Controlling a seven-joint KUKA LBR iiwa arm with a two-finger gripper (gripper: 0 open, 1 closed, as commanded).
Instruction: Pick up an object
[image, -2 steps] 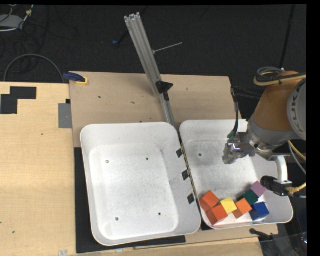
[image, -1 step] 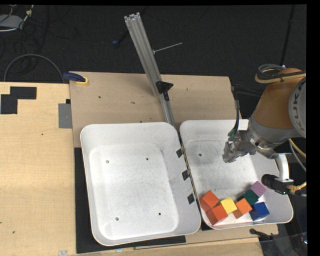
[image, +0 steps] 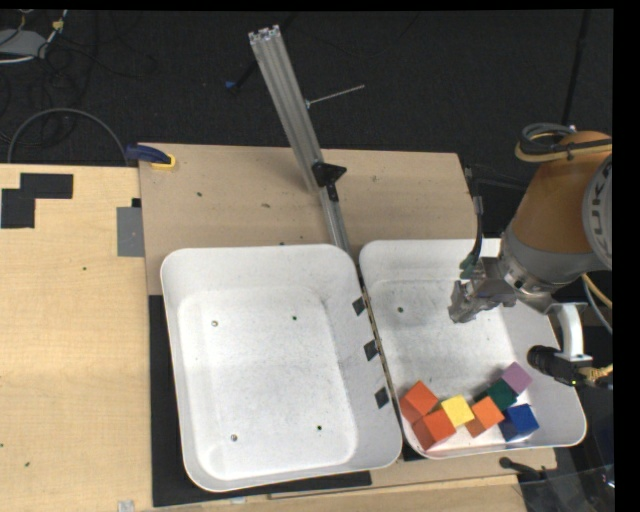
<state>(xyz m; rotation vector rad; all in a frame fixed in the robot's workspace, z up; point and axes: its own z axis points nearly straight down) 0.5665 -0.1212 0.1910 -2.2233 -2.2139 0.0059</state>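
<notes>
Blocks (image: 465, 408), small, rigid and probably light, sit clustered at the right bin's (image: 420, 270) five o'clock corner, best pinched across flat opposite faces, while the gripper (image: 466, 303) hovers at twelve o'clock, holding nothing, its opening unclear.

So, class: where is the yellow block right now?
The yellow block lies in the right bin, near its front edge, between two orange blocks.
</notes>
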